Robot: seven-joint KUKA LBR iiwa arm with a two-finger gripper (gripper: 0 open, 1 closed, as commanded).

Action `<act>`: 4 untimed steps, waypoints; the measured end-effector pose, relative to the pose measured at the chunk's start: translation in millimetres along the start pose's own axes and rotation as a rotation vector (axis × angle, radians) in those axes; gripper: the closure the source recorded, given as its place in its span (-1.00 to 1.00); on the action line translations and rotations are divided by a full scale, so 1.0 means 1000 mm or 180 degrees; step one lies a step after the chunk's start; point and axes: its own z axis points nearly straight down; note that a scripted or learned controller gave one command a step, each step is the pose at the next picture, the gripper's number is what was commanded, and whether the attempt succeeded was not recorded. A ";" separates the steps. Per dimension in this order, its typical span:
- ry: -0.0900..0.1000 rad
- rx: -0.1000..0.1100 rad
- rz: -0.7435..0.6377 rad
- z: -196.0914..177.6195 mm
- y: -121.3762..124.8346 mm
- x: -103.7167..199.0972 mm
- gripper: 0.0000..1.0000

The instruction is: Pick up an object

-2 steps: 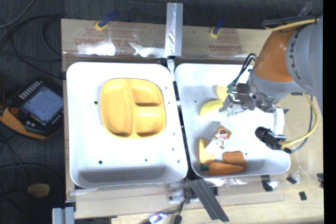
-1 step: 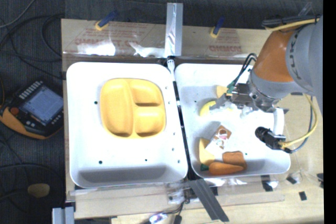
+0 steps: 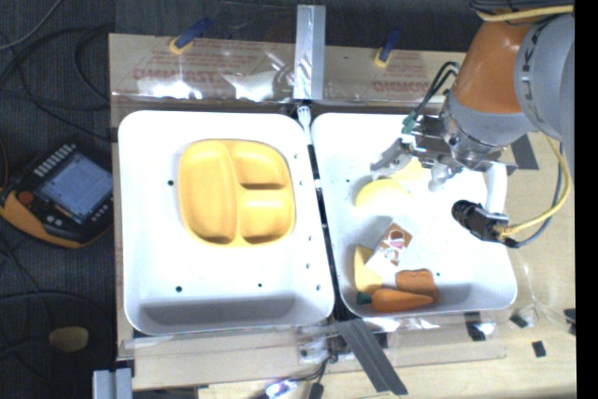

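The grey arm (image 3: 523, 79) with its orange band, the part standing highest toward the overhead camera, reaches in from 3 o'clock and hangs over the upper half of the right bin (image 3: 486, 276). Its gripper (image 3: 414, 165) points down with the fingers (image 3: 391, 162) spread apart, released, just above a pale yellow, rounded, lemon-like object (image 3: 376, 192) that lies near the middle of that bin; nothing sits between the fingers.

At 6 o'clock in the same bin, a small cluster lies against the near wall: an orange, carrot-shaped piece (image 3: 400, 299), a short brown-orange block (image 3: 417, 279) just above it, a yellow wedge (image 3: 364, 271) at its 9 o'clock side, and a small white packet with red and brown marks (image 3: 394, 243) resting at the top of the heap. The pieces touch or overlap one another.

The left bin (image 3: 149, 294), sharing a central divider with its neighbour, holds a yellow plastic tray (image 3: 235, 192) with three compartments, one long one at 9 o'clock and two smaller ones at 3 o'clock.

The desk (image 3: 215, 70) carries both bins, with clear plastic sheeting clipped along its 12 o'clock edge. On the dark carpet at 9 o'clock lies a control pendant (image 3: 58, 192) with an orange casing.
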 end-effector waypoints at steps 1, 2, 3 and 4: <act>0.0013 -0.0022 -0.0698 0.128 -0.024 -0.027 -1.00; 0.0007 -0.0061 -0.1198 0.133 0.061 -0.056 -1.00; 0.0017 -0.0049 -0.1204 0.125 0.061 -0.054 1.00; 0.0001 0.0009 -0.1208 0.041 0.104 0.018 1.00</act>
